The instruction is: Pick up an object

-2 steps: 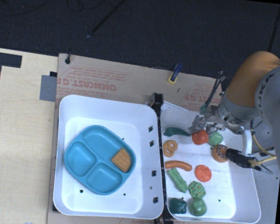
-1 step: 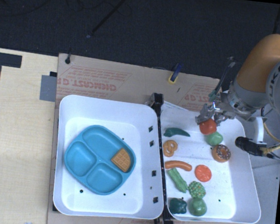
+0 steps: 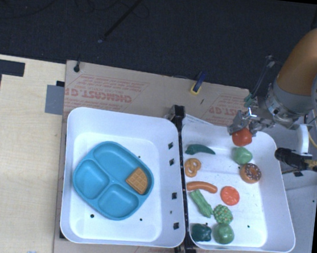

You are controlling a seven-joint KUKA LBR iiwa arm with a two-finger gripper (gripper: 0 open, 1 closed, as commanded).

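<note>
Red and round, a toy tomato (image 3: pixel 241 138) sits right under the claw (image 3: pixel 243 128) at about one o'clock in the right bin (image 3: pixel 284 224), up by its far rim. The claw's tips seem to close around the tomato's top, though the slant of the view leaves the grip uncertain; I cannot tell how wide it stands. My reading is that the grasp or first lift is in hand, and the next move calls for a straight rise that clears the rim. Just beside it at five o'clock lies a green lime-like fruit (image 3: pixel 242 156), then a chocolate doughnut (image 3: pixel 250 173); either could be nudged. Farther down lie a pretzel (image 3: pixel 192 167), a sausage (image 3: pixel 201 187) and a tomato slice (image 3: pixel 229 195). The left bin (image 3: pixel 78 222) holds a blue divided plate (image 3: pixel 100 179) carrying a waffle (image 3: pixel 137 180).
</note>
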